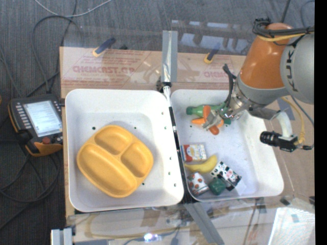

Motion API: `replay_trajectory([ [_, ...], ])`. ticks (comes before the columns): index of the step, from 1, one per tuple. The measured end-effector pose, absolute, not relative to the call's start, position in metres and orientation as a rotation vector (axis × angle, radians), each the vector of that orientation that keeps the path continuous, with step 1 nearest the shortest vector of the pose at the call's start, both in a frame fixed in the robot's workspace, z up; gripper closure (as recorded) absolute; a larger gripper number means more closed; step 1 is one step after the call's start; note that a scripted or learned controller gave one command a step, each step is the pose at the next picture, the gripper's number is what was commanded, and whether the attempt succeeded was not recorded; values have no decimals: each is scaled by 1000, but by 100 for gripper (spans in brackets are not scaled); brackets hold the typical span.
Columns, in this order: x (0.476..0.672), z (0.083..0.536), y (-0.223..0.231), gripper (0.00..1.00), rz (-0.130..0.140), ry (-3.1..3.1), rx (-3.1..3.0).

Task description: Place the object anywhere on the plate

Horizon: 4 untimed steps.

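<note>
A yellow plate (pixel 115 160) with three compartments lies in the left bin (pixel 82 106). In the right bin's far left part sits an orange toy carrot with a green top (pixel 200 115). My gripper (pixel 219 118) hangs right over the carrot's right end, low in the bin, and partly covers it. Whether it touches the carrot is not visible. The arm with its orange band (pixel 265 55) reaches in from the right.
Near the front of the right bin (pixel 260 152) lie a banana (pixel 202 164), a small red and white carton (pixel 194 151), a can (pixel 197 183), a green block (pixel 217 187) and a black and white spotted box (pixel 226 173). A teach pendant (pixel 36 121) lies left of the bins.
</note>
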State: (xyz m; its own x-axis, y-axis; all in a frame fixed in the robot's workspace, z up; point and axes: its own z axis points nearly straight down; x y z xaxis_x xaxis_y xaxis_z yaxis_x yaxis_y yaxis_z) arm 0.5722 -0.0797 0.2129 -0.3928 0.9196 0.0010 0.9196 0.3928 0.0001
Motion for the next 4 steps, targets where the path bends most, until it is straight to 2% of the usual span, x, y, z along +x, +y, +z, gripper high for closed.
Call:
replay_trajectory([
  [1,573,203,-38,100,2,-2544,-1840],
  [2,560,200,80,100,4,-2539,-1846],
  [3,540,147,145,100,5,-2630,-1713],
  [4,540,147,145,0,4,-2630,-1713],
])
